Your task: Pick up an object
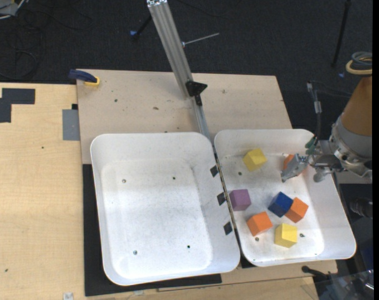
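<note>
Saw the arm [359,120], grey with its orange band, reaching in from the right, and the pincer [302,170] low over the far right part of the right bin [339,245]. Could not tell whether the pincer was open or closed, nor whether it gripped anything. Found a small orange piece [289,161] right at the pincer's left side; could not tell whether touching it or just beside it.

Counted six more cubes lying in the same bin. Found the back yellow cube [254,159] to the left of the pincer, apart from it. Found the purple cube [240,199] near the bin's left wall. Saw the blue cube [280,204] about mid-bin, with the right orange cube [296,210] touching its right side. Noted the left orange cube [259,222] nearer the front, and the front yellow cube [286,235] just beside it to the right, under the blue one.

Saw the left bin [97,152] set edge to edge with the right one, with three black clips [221,198] along the join. Noted both bins on the desk [139,99], a slanted metal post [174,42] rising behind them, and a blue and yellow clamp [84,77] at the desk's far left corner.
</note>
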Motion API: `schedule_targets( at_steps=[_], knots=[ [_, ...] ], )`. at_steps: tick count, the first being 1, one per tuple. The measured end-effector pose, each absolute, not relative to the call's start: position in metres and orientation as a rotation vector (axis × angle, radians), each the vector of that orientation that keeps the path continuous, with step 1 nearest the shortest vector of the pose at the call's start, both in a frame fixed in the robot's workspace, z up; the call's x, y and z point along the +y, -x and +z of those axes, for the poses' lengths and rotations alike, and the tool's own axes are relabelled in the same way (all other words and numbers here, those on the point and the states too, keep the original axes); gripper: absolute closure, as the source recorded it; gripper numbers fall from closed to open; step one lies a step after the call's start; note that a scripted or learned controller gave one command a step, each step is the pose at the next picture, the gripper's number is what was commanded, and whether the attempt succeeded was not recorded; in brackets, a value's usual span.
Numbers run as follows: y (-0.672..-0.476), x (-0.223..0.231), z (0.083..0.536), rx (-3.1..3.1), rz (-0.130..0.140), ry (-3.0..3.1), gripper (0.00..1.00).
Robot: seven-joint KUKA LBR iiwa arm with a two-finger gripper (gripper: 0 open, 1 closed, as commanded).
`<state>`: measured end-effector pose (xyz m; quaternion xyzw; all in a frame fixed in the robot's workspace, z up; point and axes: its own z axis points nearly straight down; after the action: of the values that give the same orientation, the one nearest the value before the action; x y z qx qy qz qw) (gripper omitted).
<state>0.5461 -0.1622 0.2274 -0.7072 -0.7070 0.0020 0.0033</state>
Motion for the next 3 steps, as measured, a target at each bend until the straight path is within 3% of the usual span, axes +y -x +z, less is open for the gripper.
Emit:
schedule_targets(
  at_steps=[2,3],
  knots=[
    [-0.544,-0.160,0.100,-2.214,0.008,2.216,0.00],
    [-0.545,-0.162,0.113,-2.210,0.003,2.227,1.00]
  ],
)
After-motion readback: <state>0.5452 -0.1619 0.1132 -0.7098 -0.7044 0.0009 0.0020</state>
